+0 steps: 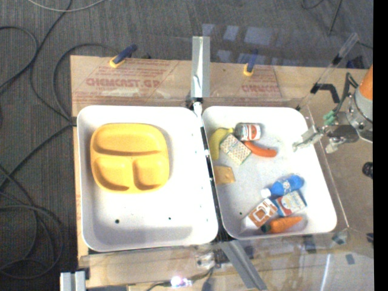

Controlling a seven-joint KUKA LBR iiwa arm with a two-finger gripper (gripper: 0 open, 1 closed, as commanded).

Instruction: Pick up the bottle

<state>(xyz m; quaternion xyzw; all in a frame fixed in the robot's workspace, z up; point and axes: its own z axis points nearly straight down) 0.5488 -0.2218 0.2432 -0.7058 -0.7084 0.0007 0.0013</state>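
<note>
Bottle, blue with a white cap end, lies on its side in the lower right part of the right bin, tilted so the cap points toward the lower left. Just below it, touching or nearly so, rests a small red and white carton, and beside that a second carton with orange-brown print. An orange carrot lies along the bin's near edge under both cartons.

Farther up the same bin sit a yellow banana, a checkered packet leaning against it, a small can on its side, an orange-red sausage-shaped piece and a tan square.

The left bin holds a yellow compartment tray, lying flat in its upper half.

The gripper hangs over the right bin's upper right corner, well apart from the bottle, with the arm reaching in behind it. Its fingers hold nothing; whether they are spread or pressed together I cannot tell at this angle.
</note>
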